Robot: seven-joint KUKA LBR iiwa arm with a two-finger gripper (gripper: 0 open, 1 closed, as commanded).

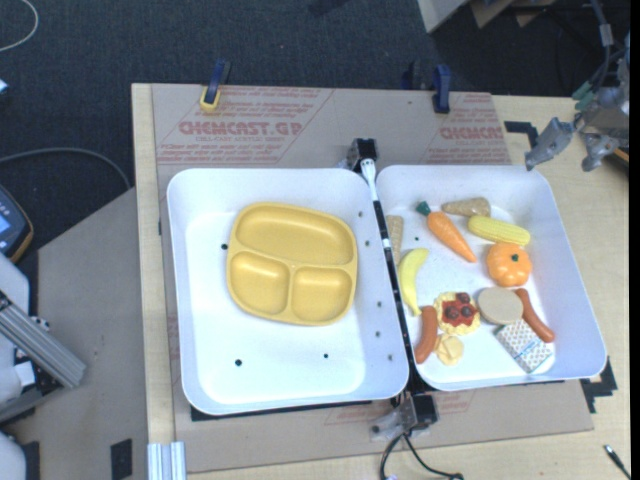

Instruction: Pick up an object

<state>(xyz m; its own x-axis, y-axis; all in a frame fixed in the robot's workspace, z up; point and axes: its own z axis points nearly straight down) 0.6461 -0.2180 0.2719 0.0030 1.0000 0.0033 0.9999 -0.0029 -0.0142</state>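
Here, at the far left edge, grey metal equipment (30,343) is getting cut off by the frame and is hard to identify; the left bin (200,368) is holding a yellow divided plate (293,263) lying flat near its middle; a black clip strip (385,268) is running down the seam where the two bins are meeting; the right bin (575,298) is carrying the toy food, all crowded together: a banana (411,278) lying just beside the seam, a carrot (449,235) slanting near the back, a pale piece (466,207) too small to name, a corn cob (499,231), an orange (508,265), a small pizza slice (458,311) touching a tan round piece (499,306), two sausages (427,333) flanking them, and a patterned wrapped block (524,346) at the front; the gripper (572,140) is hovering past the back right corner of that bin, well apart from the food, partly cropped and blurred, and whether its jaws are parted or closed cannot be told; nothing is visibly sitting between them.
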